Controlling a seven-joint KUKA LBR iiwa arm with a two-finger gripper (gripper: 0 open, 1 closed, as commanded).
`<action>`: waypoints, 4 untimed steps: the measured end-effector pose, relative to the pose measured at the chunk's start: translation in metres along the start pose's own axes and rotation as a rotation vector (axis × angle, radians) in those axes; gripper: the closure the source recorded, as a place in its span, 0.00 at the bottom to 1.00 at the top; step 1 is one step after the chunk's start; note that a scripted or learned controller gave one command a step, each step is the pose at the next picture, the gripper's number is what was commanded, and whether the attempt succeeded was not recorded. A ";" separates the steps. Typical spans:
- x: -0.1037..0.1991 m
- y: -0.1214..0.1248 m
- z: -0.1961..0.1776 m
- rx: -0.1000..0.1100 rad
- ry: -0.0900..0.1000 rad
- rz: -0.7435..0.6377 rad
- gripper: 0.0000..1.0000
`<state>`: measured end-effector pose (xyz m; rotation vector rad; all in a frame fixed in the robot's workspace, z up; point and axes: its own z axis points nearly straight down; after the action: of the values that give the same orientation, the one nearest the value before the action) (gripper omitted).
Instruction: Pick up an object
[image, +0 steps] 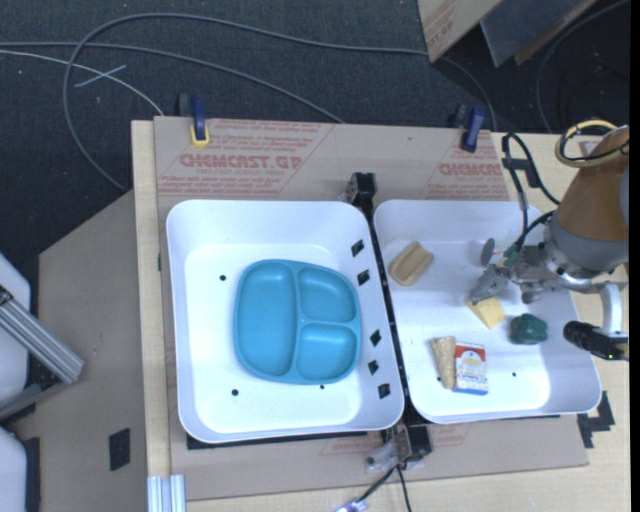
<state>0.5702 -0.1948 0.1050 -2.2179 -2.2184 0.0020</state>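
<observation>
The arm (596, 215) is cut off by the right edge, so its upper part is out of sight. The jaws at its tip are too small and cluttered to tell how they stand. They cover part of the yellow block (489, 312), leaving its top hidden. The print on the red and white packet (470, 367) is too small to read. A cardboard box (455, 22) at the top is cut by the upper edge. At the lower left, a white object (12, 360) runs off the frame.
</observation>
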 end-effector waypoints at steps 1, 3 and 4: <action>0.001 0.000 0.021 -0.001 -0.001 -0.001 0.00; 0.010 -0.002 -0.047 -0.008 -0.003 -0.001 1.00; 0.011 -0.009 -0.092 -0.007 -0.003 -0.001 1.00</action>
<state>0.5620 -0.1843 0.1970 -2.2221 -2.2240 -0.0022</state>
